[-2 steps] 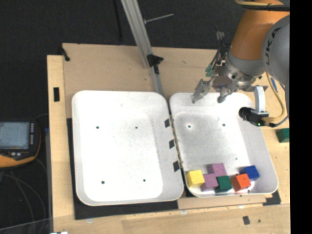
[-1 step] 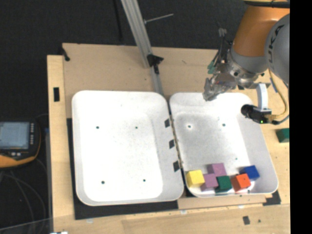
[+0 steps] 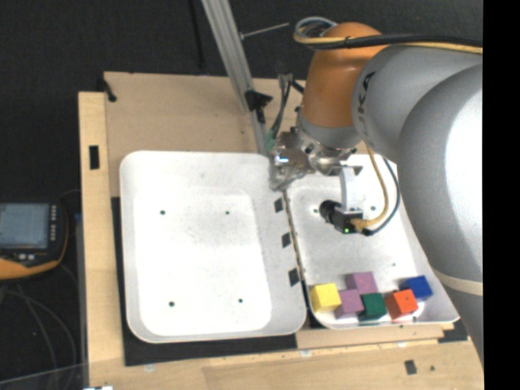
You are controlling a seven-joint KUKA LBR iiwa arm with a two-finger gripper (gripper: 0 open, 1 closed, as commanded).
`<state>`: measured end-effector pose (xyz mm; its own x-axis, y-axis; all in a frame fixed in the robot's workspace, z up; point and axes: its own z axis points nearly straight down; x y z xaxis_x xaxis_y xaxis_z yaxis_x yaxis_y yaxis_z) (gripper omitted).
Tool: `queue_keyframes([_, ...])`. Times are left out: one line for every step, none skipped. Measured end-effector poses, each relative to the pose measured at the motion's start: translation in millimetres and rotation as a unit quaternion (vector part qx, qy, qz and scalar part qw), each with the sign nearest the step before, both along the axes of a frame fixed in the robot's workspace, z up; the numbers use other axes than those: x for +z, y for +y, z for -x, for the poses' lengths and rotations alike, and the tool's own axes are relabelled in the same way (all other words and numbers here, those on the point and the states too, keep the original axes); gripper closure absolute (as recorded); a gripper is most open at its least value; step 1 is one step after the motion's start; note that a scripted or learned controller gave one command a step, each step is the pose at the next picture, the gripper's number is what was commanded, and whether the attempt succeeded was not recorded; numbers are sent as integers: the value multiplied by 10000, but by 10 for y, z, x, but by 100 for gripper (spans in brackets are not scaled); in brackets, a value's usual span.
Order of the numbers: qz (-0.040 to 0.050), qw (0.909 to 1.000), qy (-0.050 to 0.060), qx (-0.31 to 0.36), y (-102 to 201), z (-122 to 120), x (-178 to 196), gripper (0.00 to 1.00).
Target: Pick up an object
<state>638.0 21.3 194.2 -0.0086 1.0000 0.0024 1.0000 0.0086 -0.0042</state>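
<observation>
The grey arm comes in from the right side of the frame and takes up most of the upper right, with its orange band sitting above the wrist. It's cut off at the right, and it covers the upper right corner of the right bin.

The gripper is at the top left corner of that bin, right by the divide between the 2 bins. It's seen from above and mostly tucked under the wrist, so I honestly can't tell if it's open or closed, and I can't make out anything in it.

The objects are all well away from it, bunched along the bottom edge of the right bin. From left to right there's a yellow block, a purple piece (could be 1 odd shape or 2 cubes pushed together, hard to say), a green block, an orange block and a blue block. They're packed close, several touching.

The left bin shows 4 small dark dots on its floor. A slanted metal rail runs from the top of the frame down toward the gripper. At the far left edge there's a small screen device, partly cut off.
</observation>
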Motion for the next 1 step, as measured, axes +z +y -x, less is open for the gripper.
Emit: queue_keyframes([-1, 10000, -27, 2, 645, -26, 25, 100])
